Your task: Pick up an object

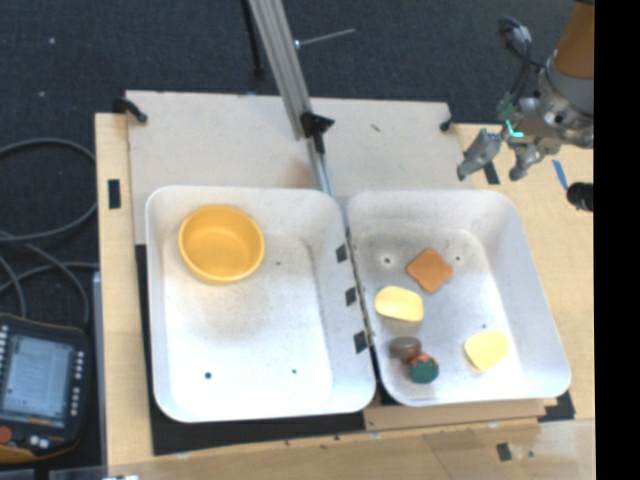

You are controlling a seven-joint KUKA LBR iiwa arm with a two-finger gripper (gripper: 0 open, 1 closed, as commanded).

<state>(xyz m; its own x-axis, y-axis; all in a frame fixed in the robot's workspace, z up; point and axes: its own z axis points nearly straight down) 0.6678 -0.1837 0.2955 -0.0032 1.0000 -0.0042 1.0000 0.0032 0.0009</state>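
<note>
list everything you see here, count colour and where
bins: 2, white, side by side on the bench
bowl: 1, yellow-orange, left bin, far left corner
orange piece: 1, orange-brown, right bin, centre
yellow pieces: 2, pale yellow, right bin, one left of centre, one near right
small lump: 1, brown, right bin, near edge
green item: 1, green with a red bit, touching the lump
pendant: 1, grey, off the bench at left
gripper: 1, grey, fingers spread, above the right bin's far right corner, holding nothing

A slanted aluminium rail [283, 53] is crossing the bench's [120, 268] far edge between the bins. A teach pendant [38, 388] is lying off the bench's near left corner, black cables [40, 208] looping beyond it.
</note>
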